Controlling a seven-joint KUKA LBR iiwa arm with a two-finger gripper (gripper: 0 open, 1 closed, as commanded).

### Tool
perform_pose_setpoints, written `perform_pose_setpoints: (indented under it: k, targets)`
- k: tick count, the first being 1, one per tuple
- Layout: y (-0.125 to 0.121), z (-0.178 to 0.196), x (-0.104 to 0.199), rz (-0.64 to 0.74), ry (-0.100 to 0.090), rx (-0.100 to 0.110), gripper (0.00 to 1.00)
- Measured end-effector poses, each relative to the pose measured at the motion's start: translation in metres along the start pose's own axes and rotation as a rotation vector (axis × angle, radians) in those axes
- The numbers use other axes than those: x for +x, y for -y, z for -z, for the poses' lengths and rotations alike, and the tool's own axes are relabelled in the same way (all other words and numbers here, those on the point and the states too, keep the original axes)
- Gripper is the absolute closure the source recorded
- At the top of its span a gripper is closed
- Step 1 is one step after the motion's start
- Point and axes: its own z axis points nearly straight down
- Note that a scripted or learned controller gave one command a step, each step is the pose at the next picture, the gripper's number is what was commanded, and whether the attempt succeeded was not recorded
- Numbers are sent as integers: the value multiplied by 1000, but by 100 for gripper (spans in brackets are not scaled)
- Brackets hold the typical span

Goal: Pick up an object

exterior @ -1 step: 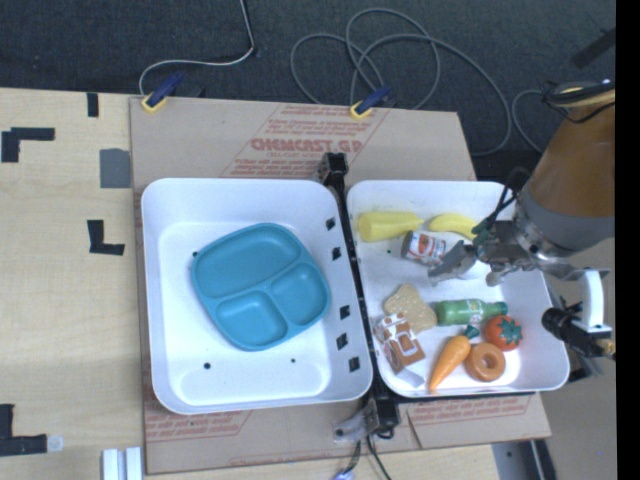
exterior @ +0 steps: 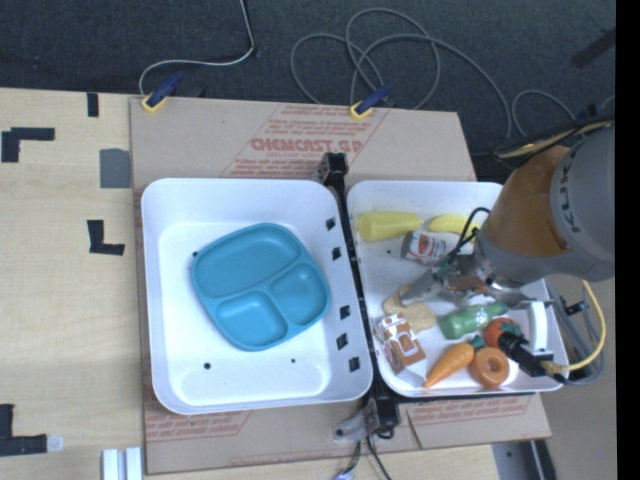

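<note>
From my feed: both bins, left (exterior: pixel 160 268) and right (exterior: pixel 425 190), read as smooth white plastic, faintly glossy. Divided blue plate (exterior: pixel 262 284) looks matt plastic. Cardboard sheet (exterior: pixel 220 138) under them is dull brown, printed red. Bench top (exterior: pixel 50 268) looks pale wood-grain laminate. Carrot (exterior: pixel 449 363) seems smooth plastic.

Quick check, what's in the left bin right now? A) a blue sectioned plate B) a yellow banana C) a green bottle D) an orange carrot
A: the blue sectioned plate lies alone in the left bin, while the carrot and the other small items sit in the right bin.
</note>
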Motion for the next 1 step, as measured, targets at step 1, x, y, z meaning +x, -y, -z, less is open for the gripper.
perform_pose_setpoints:
  k: [1]
  targets:
    - [-71,-1,31,1,-1,0,0]
